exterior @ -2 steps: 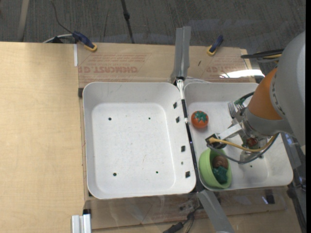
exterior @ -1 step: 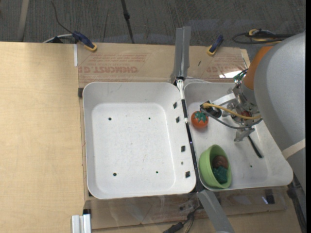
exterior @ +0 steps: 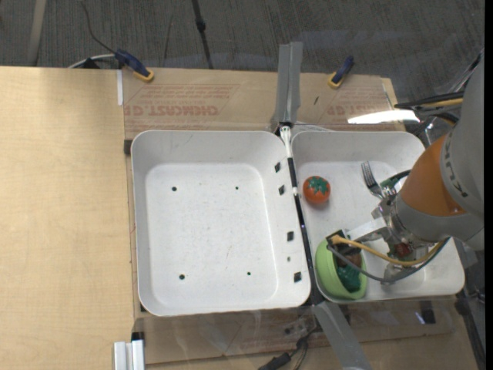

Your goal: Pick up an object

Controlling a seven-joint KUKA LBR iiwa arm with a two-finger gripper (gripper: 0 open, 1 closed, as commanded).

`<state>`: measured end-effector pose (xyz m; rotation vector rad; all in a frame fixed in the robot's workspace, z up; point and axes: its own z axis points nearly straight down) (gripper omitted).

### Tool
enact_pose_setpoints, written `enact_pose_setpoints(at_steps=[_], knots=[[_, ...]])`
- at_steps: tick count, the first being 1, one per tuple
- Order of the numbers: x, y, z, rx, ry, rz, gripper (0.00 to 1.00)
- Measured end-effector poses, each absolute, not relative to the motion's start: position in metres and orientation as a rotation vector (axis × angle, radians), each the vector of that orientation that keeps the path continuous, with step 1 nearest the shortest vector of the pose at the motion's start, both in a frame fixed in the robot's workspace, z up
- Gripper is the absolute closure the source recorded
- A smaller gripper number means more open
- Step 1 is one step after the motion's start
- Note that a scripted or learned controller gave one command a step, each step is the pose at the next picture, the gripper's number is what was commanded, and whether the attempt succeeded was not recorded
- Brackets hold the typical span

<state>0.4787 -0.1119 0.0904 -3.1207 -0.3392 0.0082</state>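
The right bin [exterior: 347, 149] holds an orange-red ball [exterior: 316, 190] near its left wall and a metal fork [exterior: 372, 178] further right. A light green bowl-like thing [exterior: 330, 274] with a darker green piece [exterior: 352, 279] in it lies in the bin's front left corner. My gripper [exterior: 399, 247] hangs low over the front right part of this bin, right of the green thing and in front of the fork. The wrist with its orange band [exterior: 433, 195] hides most of it, and I see nothing held in it.
The left bin [exterior: 142, 206] is a white tray beside the right one, with a raised divider [exterior: 291, 199] between them. Cardboard [exterior: 200, 102] lies behind both bins, held by clamps. A wooden bench top [exterior: 62, 206] stretches to the left.
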Motion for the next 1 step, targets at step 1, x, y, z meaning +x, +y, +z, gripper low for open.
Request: enact_pose_setpoints(at_steps=[1], knots=[[0.5421, -0.0989, 0.0907, -3.125, -0.316, 0.007, 0.00]])
